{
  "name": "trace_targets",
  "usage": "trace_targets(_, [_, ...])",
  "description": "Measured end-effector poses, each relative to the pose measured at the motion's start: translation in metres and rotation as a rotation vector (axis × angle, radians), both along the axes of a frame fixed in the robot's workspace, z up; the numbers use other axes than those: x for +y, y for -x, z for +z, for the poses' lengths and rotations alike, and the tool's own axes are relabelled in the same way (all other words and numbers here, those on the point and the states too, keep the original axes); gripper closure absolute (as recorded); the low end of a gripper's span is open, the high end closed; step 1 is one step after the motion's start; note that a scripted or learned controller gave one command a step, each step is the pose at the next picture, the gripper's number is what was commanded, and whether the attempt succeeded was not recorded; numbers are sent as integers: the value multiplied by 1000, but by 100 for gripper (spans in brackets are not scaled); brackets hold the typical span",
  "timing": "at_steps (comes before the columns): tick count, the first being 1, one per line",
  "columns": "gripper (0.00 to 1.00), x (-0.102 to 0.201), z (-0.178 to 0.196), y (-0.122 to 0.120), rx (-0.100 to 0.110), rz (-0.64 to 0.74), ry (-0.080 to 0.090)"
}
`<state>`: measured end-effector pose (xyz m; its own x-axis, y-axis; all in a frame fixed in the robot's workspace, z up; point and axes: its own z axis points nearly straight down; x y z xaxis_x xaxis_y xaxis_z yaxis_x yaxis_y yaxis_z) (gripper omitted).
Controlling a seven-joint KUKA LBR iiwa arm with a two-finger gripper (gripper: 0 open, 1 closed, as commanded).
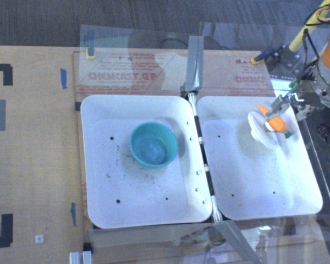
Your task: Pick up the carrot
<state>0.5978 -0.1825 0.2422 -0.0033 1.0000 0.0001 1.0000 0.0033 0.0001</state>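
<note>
Counting first: two white bins side by side, one teal bowl (153, 143), one carrot (276, 124), one small white dish-like item (260, 130), one gripper (280, 108).

The left bin (99, 202) holds the bowl, upright, a little above and right of that bin's centre, well clear of all four walls. The right bin (264, 202) holds the carrot, in its upper right corner, close to the right wall. The carrot is orange with a small green bit at its lower right end; it lies partly on the white item, touching it.

The gripper comes in from the right edge of the frame and sits just above the carrot's upper end. A thin metallic finger (276, 108) slants down toward the orange (contact or a mere overlap in the picture: cannot tell). Whether the fingers are spread or closed cannot be made out; the area is small and cluttered.

Hard to read: the white item blends into the bin floor, so its outline is vague. The arm is cut off by the right edge.

Open room: the lower half of the right bin and its left part are bare floor. The left bin is bare around the bowl, apart from small dark specks.
</note>
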Motion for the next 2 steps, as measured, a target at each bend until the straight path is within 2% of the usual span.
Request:
trace_targets(1, [0, -33, -117, -45, -1, 99, 1])
trace_targets(2, [0, -33, -151, 24, -10, 184, -5])
